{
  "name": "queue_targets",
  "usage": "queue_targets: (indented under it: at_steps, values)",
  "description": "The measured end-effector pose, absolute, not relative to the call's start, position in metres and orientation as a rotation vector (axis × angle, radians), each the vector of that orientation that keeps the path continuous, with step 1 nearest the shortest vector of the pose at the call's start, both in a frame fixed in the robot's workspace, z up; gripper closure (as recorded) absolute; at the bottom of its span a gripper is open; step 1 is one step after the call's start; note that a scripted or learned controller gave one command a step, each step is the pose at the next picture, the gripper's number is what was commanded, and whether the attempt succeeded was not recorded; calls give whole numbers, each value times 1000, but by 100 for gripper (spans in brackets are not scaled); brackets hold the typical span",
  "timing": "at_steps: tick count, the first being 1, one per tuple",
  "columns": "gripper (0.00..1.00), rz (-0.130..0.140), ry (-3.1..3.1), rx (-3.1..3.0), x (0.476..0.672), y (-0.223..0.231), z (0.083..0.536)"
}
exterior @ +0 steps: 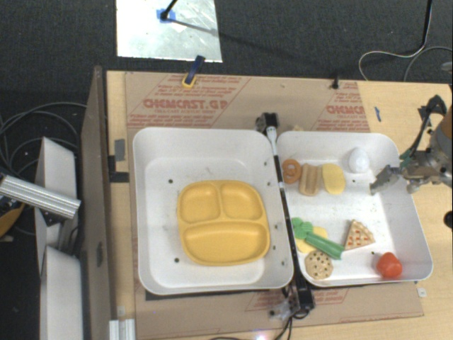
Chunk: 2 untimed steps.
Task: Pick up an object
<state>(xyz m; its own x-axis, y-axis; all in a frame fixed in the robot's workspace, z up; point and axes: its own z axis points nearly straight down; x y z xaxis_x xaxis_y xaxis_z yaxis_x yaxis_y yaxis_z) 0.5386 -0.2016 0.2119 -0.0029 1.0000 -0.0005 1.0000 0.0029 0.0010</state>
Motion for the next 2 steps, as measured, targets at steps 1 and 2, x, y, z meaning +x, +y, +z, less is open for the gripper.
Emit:
queue_targets:
  at_steps: [1, 2]
  values:
    - [0, 0, 2234, 2215, 581, -163, 107]
    - [0, 6, 2230, 2205, 620, -83, 86]
